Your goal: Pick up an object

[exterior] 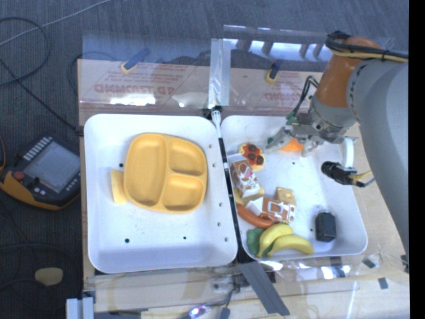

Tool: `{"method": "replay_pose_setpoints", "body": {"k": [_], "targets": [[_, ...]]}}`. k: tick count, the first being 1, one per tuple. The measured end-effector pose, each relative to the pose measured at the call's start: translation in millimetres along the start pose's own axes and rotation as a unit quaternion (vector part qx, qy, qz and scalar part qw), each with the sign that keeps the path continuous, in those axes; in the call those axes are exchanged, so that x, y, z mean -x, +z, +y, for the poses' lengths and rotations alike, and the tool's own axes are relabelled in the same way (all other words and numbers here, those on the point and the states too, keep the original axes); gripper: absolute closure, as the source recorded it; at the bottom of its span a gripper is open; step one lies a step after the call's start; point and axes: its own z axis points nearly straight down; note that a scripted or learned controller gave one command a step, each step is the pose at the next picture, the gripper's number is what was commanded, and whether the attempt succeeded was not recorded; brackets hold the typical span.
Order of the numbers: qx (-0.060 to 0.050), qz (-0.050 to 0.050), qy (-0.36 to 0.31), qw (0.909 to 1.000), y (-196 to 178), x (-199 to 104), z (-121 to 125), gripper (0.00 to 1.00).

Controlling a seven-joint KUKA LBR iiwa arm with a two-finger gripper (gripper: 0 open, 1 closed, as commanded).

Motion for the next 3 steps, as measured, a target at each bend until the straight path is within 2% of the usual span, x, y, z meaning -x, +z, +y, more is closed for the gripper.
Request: {"method": "replay_pose_setpoints", "body": {"k": [1, 2, 3], "targets": [[-0.003, -0.001, 0.0, 1.0, -5.1, 0.3, -0.8, 1.0], [-0.003, -0.001, -0.001, 1.0, -5.2, 0.5, -0.8, 0.0], [-0.006, -0.002, -0.001, 1.0, -10.5, 0.8, -1.5, 1.0]]}}
